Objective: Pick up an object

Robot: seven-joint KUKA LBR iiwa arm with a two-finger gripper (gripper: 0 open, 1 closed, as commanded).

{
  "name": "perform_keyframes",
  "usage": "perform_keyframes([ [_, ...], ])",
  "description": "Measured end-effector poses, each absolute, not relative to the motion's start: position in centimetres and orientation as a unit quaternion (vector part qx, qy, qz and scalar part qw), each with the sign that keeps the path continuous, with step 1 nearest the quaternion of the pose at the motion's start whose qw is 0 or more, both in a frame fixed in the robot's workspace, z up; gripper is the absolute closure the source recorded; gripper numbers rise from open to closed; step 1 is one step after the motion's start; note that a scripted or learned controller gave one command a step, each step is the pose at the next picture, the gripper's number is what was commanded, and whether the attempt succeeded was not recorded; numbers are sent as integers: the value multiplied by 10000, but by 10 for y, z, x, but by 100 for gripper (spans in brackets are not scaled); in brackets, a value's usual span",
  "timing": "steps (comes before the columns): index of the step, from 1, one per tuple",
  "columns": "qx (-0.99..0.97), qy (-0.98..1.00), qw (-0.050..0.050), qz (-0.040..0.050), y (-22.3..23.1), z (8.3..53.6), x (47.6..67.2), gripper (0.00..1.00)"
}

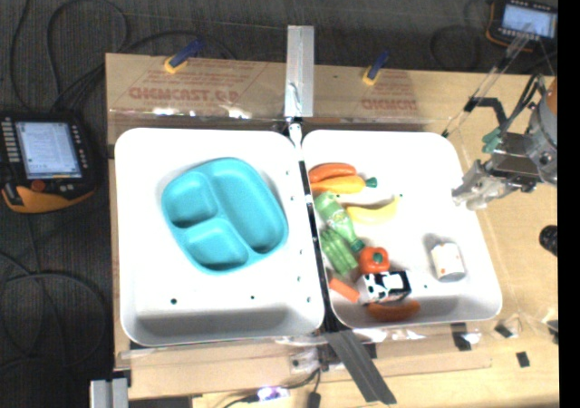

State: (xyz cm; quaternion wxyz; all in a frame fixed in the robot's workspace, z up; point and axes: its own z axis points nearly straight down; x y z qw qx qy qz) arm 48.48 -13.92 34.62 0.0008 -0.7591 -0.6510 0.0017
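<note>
Pincer (471, 190) hangs at the right rim of the right bin (471, 243); cannot tell its state, and nothing shows in it. Pick looks not yet begun, grasp and lift both left. Candidate objects all lie in that bin: white cylinder (446, 259) nearest, banana (373, 210), carrot (333, 172), green bottle (337, 234), tomato (374, 259) and a black-white toy (387, 284) crowded along the left wall. Left bin (145, 243) holds a blue divided tray (224, 213). Wooden tabletop (526, 306), dark carpet, teach pendant (41, 157) at left.
</note>
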Motion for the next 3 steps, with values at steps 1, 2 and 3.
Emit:
perform_keyframes([
  [1, -7116, -7025, -4, 18, -169, 350, 484, 100],
  [2, -7189, -6951, 4, 17, -169, 341, 484, 100],
  [3, -6664, -7456, -5, 16, -193, 343, 494, 100],
])
